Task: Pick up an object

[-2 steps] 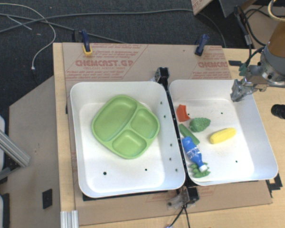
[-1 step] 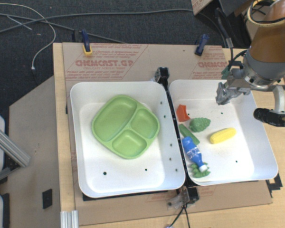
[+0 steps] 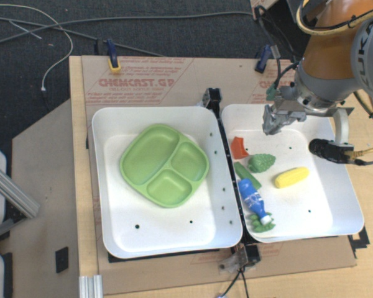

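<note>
My gripper hangs over the back of the right bin, above bare white floor. Nothing shows between its fingers. In front of it and to the left lies a small orange-red block by the bin's left wall. A green broccoli-like toy sits just below the gripper's spot. A yellow corn-shaped toy lies to the right of it. Along the left wall a blue bottle lies beside a green strip, with a small green piece at its front end.
The left bin holds a light green divided plate. A black clamp stands at the back where the two bins meet. Bare floor lies in the right bin's front right part.
</note>
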Robot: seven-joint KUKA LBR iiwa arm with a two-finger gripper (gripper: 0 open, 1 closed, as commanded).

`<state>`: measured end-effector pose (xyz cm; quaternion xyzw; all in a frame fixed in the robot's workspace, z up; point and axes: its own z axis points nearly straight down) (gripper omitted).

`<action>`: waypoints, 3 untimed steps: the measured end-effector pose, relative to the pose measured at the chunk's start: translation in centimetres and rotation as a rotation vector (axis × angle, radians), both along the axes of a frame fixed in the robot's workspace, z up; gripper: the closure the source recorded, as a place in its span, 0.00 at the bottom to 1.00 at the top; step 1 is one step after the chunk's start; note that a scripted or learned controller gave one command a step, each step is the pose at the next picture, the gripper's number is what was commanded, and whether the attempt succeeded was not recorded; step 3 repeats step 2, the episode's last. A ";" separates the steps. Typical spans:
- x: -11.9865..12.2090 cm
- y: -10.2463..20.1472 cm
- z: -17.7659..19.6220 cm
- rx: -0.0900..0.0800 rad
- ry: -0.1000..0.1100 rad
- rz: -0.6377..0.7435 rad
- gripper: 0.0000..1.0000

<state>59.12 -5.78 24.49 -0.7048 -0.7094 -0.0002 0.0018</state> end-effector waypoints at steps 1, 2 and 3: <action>0.5 6.4 -1.0 0.001 0.003 0.001 1.00; 0.4 11.6 -2.5 0.000 0.004 0.000 1.00; 0.4 11.6 -2.5 0.000 0.004 0.000 1.00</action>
